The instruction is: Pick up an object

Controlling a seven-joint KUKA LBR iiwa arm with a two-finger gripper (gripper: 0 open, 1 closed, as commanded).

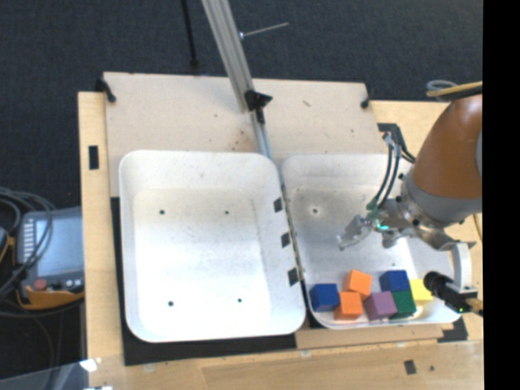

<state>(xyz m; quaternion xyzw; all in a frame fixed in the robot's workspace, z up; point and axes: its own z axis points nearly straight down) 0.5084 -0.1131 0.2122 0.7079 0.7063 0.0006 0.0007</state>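
The arm (455,157) is cut off by the right side of the view, so only its orange band and a grey wrist part are seen. The fingers of the gripper (357,232) are too small and blurred for their position to be told, and part of the right bin (325,185) is hidden under the wrist. The yellow block (422,289) is partly covered by a black part of the arm, and the purple block (379,305) and the green block (404,303) are partly hidden by the bin rim.
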